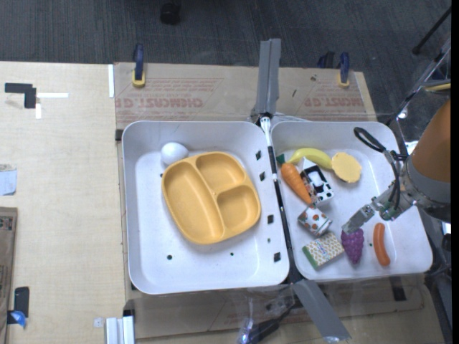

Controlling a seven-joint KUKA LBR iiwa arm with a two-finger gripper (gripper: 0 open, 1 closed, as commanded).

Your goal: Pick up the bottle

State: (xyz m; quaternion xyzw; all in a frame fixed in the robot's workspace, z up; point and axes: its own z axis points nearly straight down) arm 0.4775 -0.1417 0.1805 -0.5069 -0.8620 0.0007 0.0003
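The gripper point(356, 223) hangs low in the right bin point(409, 264), just above the grapes point(352, 245); its grasp cannot be told.

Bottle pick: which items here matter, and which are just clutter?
Job:
- bottle, probably the black-and-white item beside the carrot
- pincer, next to the grapes

Clutter:
- carrot, grapes
- banana
- sausage
- yellow plate
- white ball
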